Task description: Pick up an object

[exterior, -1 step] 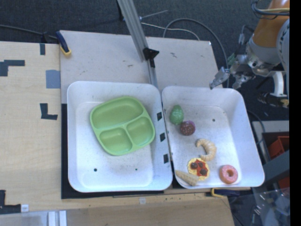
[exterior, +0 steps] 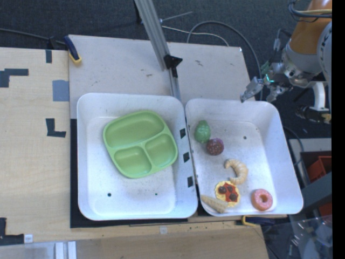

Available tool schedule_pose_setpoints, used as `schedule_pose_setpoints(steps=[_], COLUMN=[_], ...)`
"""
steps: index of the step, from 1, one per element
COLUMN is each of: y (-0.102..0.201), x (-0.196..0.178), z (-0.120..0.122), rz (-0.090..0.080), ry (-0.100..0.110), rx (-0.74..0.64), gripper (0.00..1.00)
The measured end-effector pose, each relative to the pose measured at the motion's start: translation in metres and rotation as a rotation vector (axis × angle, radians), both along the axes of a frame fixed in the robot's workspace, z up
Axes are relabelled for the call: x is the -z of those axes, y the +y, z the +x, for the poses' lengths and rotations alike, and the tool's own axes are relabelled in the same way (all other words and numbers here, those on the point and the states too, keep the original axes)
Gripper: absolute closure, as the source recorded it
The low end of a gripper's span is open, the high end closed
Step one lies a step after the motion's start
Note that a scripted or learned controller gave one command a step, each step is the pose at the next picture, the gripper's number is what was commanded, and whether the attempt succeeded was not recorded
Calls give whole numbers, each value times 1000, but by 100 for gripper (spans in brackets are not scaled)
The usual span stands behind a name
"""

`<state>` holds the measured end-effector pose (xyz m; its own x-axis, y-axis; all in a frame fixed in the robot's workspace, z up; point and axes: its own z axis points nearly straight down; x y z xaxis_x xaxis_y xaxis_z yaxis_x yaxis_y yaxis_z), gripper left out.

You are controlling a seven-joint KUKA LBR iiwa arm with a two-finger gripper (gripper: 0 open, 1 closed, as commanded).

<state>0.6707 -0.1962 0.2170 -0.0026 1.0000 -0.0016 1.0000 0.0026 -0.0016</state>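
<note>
The right bin holds several toy foods: a green round piece, a dark red ball, a curved beige pastry, a berry tart, a pink donut and a tan cone-shaped piece. My gripper hangs over the far right corner of that bin, above its back rim. It is open, with nothing between its fingers, and stands well apart from all the foods.
A green divided plate lies in the left bin. A slanted metal rail ends at the bins' shared back edge. Cables run over the dark floor at the back. A wooden bench top lies to the left.
</note>
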Motion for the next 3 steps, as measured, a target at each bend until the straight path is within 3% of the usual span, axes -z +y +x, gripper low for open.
schedule_pose_setpoints(steps=[2,3], y=[-3,-3], x=[116,124], z=[5,4], rz=[1,5], ry=[14,20], rx=[3,4], gripper=[0,0])
